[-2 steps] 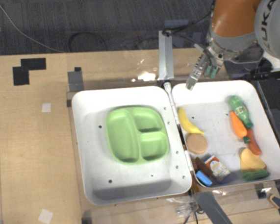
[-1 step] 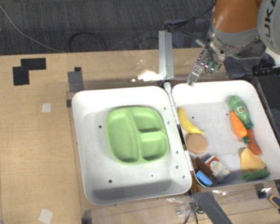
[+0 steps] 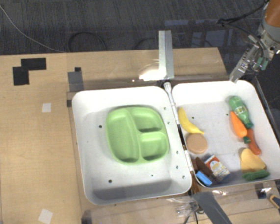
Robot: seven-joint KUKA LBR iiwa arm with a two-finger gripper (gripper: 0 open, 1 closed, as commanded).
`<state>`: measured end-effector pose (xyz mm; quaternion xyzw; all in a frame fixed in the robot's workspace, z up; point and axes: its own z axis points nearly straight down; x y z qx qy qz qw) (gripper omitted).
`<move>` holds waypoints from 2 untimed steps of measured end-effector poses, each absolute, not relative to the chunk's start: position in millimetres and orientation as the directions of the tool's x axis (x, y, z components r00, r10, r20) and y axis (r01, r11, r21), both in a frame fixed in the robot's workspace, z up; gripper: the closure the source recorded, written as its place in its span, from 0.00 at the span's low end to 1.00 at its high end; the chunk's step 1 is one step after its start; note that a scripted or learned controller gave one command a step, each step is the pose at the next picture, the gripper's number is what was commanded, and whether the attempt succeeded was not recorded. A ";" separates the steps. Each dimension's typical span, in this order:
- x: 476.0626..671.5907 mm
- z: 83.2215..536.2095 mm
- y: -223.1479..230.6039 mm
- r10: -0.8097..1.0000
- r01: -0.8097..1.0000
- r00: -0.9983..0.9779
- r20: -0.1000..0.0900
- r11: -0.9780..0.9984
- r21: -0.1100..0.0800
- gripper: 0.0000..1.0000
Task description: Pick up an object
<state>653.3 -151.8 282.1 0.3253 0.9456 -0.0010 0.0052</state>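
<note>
Camera view, looking down at the bench: two white bins side by side. The left bin (image 3: 91, 138) has a green divided plate (image 3: 136, 134) sitting in the middle of it, three compartments, nothing on it as far as I can see.

The right bin (image 3: 212, 94) is where all the pickable stuff is. Along the left wall there's a banana (image 3: 189, 123), and just below it, touching or nearly so, a round tan disc (image 3: 198, 144) that looks like a cookie or a bun. Further down near the front-left corner there's a small printed packet (image 3: 216, 167) with a blue thing (image 3: 203, 178) beside it and something dark brown (image 3: 201, 164) on its left; they're crammed together, so I can't tell exactly what's what.

Over on the right side of that bin: a green bottle (image 3: 240, 109) lying down, a carrot (image 3: 238, 125) right against it, and a smaller orange-red piece (image 3: 253, 146) just below that. Near the front-right corner there's a yellow wedge (image 3: 251, 161) with a green pod-looking thing (image 3: 255, 175) touching its lower edge.

The gripper (image 3: 240, 71) is up at the top right, outside the right bin, just past its far-right corner, tilted and pointing down-left toward the rim. It's holding nothing. Whether it's parted or closed, honestly can't tell at this angle. Orange band of the arm (image 3: 275, 10) is at the corner.
</note>
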 end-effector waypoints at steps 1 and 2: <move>657.4 278.7 -116.9 0.866 0.866 -0.499 -0.005 0.499 0.007 1.00; 670.4 283.6 -101.4 0.855 0.855 -0.518 -0.006 0.518 0.007 1.00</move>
